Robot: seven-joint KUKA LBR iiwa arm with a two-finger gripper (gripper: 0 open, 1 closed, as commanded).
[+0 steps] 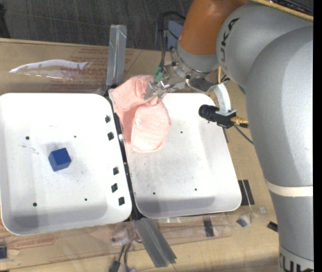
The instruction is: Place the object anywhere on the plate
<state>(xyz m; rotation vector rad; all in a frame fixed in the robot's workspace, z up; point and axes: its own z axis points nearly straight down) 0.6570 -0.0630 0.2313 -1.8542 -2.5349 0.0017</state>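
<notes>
A small blue cube [60,158] lies on the floor of the left bin [13,129], left of its middle. The pink plate [148,126] sits in the far left corner of the right bin [206,174]. It looks tilted, with its upper part riding up against the bin's rim. My gripper [155,90] hangs at the plate's far edge, right above or touching it, well away from the cube. The wrist hides its tips.
The grey arm with its orange band [206,21] reaches in from the right over the right bin's far side. A black cable fitting [215,115] juts out beside the wrist. Tape strips and a grey bar [115,52] lie on the cardboard behind the bins.
</notes>
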